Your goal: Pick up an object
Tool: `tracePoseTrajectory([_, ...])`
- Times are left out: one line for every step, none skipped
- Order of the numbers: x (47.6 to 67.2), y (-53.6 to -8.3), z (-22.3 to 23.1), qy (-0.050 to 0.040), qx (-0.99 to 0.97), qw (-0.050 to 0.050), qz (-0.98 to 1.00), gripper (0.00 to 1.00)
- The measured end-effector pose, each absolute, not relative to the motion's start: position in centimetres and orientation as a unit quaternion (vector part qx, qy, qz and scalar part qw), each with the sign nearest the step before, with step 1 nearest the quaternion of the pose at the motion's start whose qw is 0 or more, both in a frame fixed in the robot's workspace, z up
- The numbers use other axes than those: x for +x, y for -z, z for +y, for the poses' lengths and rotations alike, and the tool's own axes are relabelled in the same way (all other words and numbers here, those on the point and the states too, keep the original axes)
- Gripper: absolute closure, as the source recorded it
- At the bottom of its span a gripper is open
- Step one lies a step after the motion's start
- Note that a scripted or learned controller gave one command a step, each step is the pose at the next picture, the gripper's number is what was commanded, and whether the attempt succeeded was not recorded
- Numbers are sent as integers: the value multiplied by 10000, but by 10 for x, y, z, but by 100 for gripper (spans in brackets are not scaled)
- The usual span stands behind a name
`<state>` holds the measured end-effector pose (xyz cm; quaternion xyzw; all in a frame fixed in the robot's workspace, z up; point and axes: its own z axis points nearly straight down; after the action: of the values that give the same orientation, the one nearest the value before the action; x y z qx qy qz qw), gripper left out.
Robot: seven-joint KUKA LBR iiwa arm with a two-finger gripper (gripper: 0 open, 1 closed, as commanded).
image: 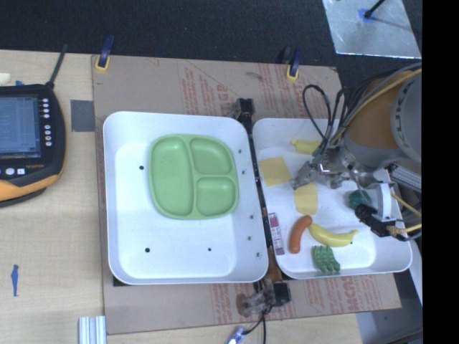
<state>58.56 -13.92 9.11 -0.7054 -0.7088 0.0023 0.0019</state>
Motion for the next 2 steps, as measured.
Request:
tracePoseTrajectory([545, -96, -95, -19, -7049, 19, -7093, 0])
tracePoseTrajectory([545, -106, -97, -33, -7041, 20, -7101, 100])
